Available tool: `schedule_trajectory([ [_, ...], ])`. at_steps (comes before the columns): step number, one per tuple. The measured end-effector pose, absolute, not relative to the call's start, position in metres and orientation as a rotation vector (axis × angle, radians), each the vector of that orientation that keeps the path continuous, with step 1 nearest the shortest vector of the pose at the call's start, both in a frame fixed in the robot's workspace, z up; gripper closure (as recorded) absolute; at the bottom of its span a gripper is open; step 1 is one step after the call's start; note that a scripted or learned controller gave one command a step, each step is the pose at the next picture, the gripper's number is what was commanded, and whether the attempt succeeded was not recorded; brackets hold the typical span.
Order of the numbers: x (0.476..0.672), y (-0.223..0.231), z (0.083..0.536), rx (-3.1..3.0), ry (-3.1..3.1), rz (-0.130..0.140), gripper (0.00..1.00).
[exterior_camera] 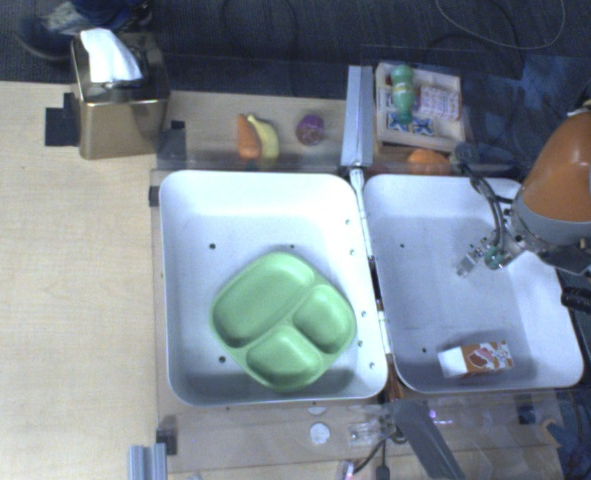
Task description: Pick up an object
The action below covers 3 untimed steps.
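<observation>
Arm (573, 183) reaches in from the right over the right bin (425, 298), its orange band above the wrist, with the tool (478, 258) low near the bin's middle. Whether the tool is apart or together cannot be told at this size. Carton (477, 359), orange and white, lies on its side by the bin's near wall, well apart from the tool. Green divided tray (283, 319) sits in the left bin (190, 228).
</observation>
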<state>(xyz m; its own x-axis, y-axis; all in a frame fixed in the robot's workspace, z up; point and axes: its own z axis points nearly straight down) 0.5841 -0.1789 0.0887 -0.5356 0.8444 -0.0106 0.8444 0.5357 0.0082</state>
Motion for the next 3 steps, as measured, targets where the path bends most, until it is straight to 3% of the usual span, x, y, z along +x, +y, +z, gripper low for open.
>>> schedule_trajectory([
  [1, 0.669, -0.205, 0.195, 1.396, 2.804, 0.003, 1.0],
  [2, 0.572, -0.206, 0.094, 1.514, 2.744, 0.004, 1.0],
  [3, 0.58, -0.171, 0.088, 2.22, 2.209, 0.007, 1.0],
])
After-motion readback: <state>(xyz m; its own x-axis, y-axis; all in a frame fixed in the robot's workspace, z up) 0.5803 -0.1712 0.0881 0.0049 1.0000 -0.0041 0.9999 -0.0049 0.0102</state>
